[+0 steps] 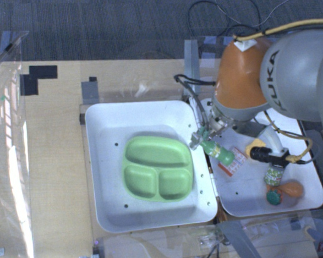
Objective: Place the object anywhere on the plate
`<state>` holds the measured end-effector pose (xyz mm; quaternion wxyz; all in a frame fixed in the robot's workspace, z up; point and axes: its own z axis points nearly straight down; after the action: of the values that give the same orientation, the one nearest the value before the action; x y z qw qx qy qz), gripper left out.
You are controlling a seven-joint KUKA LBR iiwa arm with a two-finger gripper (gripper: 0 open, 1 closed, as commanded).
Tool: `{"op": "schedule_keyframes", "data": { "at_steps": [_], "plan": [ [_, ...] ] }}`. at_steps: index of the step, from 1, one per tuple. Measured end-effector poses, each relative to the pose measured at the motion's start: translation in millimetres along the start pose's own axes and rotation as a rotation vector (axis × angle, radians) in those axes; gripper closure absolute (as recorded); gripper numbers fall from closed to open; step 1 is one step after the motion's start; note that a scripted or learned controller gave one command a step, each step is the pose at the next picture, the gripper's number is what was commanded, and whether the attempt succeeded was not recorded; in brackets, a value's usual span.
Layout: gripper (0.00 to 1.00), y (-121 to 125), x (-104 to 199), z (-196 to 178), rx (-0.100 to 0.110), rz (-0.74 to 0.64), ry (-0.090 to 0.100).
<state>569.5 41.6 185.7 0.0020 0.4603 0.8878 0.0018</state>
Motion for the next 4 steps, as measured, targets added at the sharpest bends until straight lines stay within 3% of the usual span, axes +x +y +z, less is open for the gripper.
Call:
{"op": "schedule_keyframes", "data": {
  "at_steps": [1, 2, 3, 4],
  "plan": [
    [0.00, -0.2, -0.4, -0.1, 0.000, 0.001, 0.000],
    [1.00, 1.9, -0.8, -11.8, -0.006, -0.001, -0.002],
    [1.00, -49.7, -40.2, -63.9, -0.003, -0.268, -0.004],
    [1.00, -67.0, -71.8, 0.3, 0.001, -0.155, 0.000]
  ]
}}
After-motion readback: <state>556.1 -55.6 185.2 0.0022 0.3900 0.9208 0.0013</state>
